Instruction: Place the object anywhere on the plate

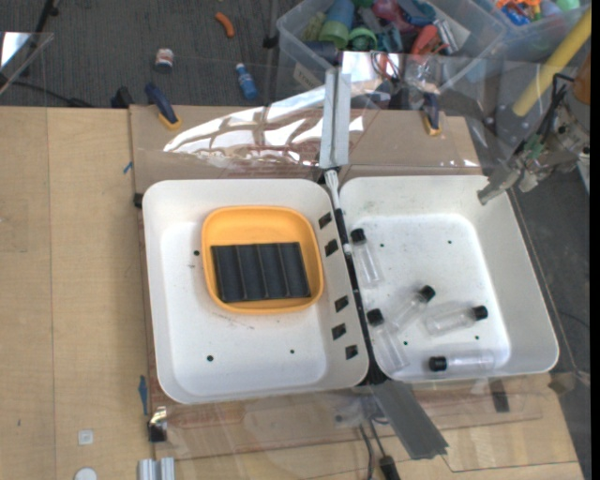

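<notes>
An orange plate (262, 223) with rounded corners sits in the left bin (178, 328). A black ridged rectangular object (261, 272) lies flat on the plate and covers most of its middle. My gripper (506, 178) hangs over the far right rim of the right bin (525, 309), blurred and half hidden among cables. It is well apart from the plate and from the black object. Nothing is visibly held in it.
Several clear vials with black caps lie in the right bin, among them one (364, 258) by the divider and one (461, 361) near the front rim. A clear tub of coloured items (394, 28) stands behind the bins. Black clips (337, 281) line the divider.
</notes>
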You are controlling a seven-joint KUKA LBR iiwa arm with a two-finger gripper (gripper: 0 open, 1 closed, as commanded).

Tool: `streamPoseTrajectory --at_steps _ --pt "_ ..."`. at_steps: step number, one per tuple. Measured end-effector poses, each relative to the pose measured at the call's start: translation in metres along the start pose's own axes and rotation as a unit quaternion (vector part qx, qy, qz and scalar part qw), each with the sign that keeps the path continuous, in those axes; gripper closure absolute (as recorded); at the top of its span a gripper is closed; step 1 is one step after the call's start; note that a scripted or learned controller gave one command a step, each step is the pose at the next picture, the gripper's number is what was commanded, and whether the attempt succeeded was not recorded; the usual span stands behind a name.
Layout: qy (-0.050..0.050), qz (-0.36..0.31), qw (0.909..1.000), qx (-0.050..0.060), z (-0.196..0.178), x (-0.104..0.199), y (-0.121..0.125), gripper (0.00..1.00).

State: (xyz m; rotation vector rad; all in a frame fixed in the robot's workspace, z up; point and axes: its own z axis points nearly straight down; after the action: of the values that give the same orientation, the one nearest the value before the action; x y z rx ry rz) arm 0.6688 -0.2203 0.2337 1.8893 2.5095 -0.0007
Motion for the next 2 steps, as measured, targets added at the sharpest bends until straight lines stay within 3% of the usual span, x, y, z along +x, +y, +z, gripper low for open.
streamPoseTrajectory --at_steps 2 --pt "0.000 -0.053 0.9986 0.000 -0.0015 0.0000 0.0001 0.00"
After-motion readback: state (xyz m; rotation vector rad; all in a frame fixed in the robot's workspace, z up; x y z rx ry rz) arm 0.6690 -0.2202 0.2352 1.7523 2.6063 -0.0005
